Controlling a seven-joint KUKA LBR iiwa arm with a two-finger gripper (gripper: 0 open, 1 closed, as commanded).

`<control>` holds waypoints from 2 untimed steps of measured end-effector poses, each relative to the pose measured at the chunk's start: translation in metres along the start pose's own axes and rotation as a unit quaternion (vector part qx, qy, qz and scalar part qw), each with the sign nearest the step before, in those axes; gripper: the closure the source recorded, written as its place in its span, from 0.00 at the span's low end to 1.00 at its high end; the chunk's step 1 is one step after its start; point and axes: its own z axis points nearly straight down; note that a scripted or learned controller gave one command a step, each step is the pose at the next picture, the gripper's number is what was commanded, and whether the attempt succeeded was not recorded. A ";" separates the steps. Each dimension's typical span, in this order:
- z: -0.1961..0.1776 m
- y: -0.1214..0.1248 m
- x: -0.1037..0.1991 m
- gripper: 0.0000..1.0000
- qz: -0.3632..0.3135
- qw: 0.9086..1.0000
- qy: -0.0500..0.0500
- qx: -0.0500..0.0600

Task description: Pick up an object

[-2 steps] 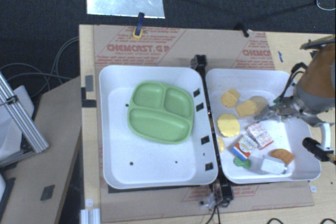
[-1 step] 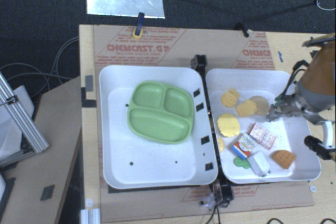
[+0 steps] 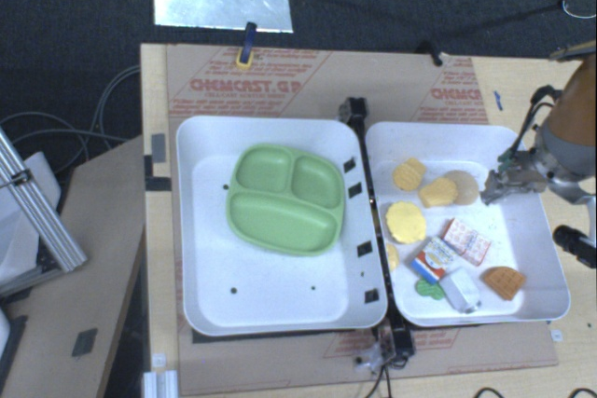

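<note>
Two white bins sit side by side on a brown sheet printed "CHEMCAST GP" (image 3: 244, 86) in red. In the left bin (image 3: 201, 200) lies a green divided plate (image 3: 284, 199). The right bin (image 3: 536, 228) holds small food items: a yellow disc (image 3: 406, 221) just right of the plate, a red-and-white packet (image 3: 465, 241) whose print is too small to read, and a brown waffle piece (image 3: 504, 281) farther right. The gripper (image 3: 492, 189) hangs over the right bin beside a tan round piece (image 3: 462, 184), with nothing visibly in it; how far it stands open cannot be told.
</note>
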 end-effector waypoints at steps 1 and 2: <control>-0.055 0.012 0.003 1.00 0.000 1.000 0.000 -0.001; -0.075 0.013 0.003 1.00 0.000 1.000 0.000 0.001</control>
